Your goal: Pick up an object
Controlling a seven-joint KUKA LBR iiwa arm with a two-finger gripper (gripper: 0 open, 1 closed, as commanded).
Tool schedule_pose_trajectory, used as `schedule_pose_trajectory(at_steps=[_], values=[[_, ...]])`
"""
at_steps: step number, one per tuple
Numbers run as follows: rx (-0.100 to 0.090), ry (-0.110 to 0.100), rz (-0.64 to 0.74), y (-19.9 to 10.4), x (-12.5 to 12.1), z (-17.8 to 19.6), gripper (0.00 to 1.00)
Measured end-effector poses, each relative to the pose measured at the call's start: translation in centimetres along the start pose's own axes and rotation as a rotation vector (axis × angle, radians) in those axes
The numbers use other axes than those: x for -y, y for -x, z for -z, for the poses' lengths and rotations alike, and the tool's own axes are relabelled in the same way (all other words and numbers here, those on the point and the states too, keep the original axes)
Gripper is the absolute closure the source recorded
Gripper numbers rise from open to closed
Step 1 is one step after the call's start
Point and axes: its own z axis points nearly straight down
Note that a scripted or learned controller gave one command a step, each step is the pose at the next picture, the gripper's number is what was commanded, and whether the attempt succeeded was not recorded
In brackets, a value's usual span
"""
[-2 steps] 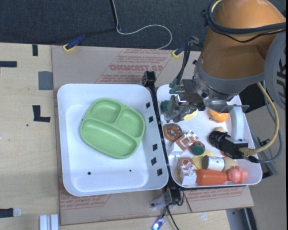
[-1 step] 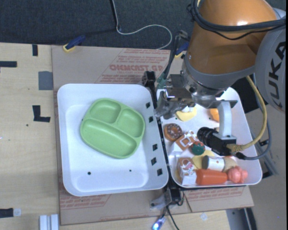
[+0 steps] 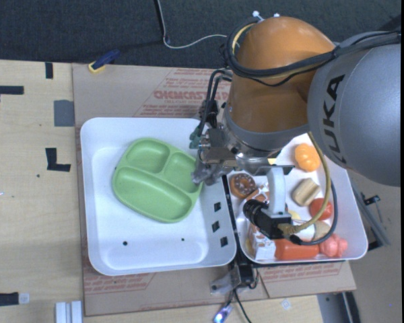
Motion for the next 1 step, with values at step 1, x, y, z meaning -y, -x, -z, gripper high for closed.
schedule_pose_trajectory(at_steps=[1], values=[[-0.001, 0.020, -0.009, 8.73, -0.08, 12.69, 1.00]])
